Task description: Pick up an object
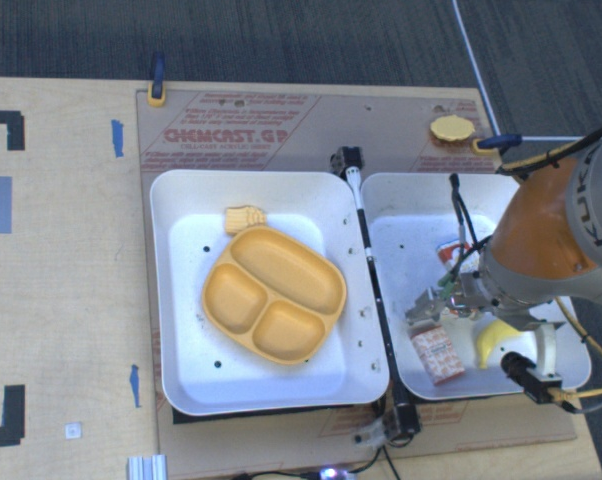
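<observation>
Right bin [411,193], 6 o'clock corner: small red-and-white packet [436,354] lying flat, banana [493,340] just at its 3 o'clock. Gripper [433,306] low at the packet's 12 o'clock; fingers look parted, nothing between them. Judged approach step; next: centre over the packet, descend, close. Yellow divided plate [272,294] sits in left bin [176,268].

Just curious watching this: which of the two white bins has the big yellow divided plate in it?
The left bin. The yellow three-compartment plate lies there, with a small tan item at its upper edge. The right bin holds small packets, and the arm works over it.
</observation>
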